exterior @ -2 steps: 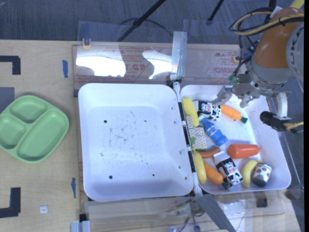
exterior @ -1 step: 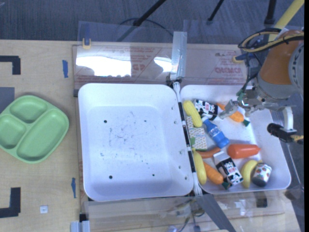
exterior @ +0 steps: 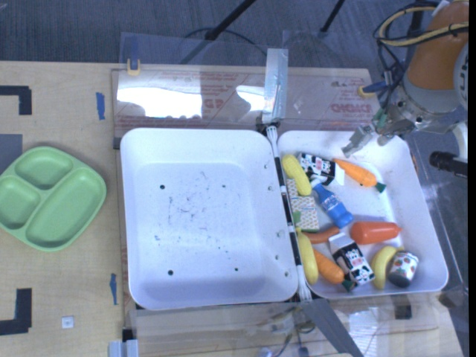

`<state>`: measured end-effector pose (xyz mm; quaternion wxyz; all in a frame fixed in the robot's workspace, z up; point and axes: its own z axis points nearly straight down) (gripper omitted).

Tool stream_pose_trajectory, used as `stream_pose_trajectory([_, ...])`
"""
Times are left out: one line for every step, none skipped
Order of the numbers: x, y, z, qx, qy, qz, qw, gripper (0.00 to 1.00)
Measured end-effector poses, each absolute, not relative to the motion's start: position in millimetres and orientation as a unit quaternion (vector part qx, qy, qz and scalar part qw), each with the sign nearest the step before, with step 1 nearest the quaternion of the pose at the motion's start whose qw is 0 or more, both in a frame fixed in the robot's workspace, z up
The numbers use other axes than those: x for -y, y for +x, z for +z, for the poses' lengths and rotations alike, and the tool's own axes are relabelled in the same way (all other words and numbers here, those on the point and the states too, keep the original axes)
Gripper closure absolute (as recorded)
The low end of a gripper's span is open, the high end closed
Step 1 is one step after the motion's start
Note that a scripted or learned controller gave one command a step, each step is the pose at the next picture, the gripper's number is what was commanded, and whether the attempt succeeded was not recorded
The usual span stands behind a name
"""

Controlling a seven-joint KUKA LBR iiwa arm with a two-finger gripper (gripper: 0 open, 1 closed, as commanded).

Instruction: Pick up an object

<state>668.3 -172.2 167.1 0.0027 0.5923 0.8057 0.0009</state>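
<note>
While the end effector (exterior: 362,137) hangs over the right bin's (exterior: 430,222) far edge, can't tell how open it is; nothing visibly in it; carrot (exterior: 357,172) lies just below, toys crowd that bin; left bin (exterior: 149,155) has plenty of room.

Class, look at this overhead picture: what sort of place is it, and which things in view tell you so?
Probably a robotics lab bench for grasping trials: a robot arm, two white bins, toy food such as a carrot.
</note>
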Motion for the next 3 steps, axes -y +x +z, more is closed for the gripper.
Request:
stream_pose_trajectory([210, 649.9, 98, -0.837, 0.548, 0.0007, 0.002, 0.00])
stream_pose_trajectory([211, 650.7, 110, -0.836, 0.548, 0.0013, 0.003, 1.00])
stream_pose_trajectory([168, 633.9, 190, -0.840, 0.543, 0.0011, 0.002, 1.00])
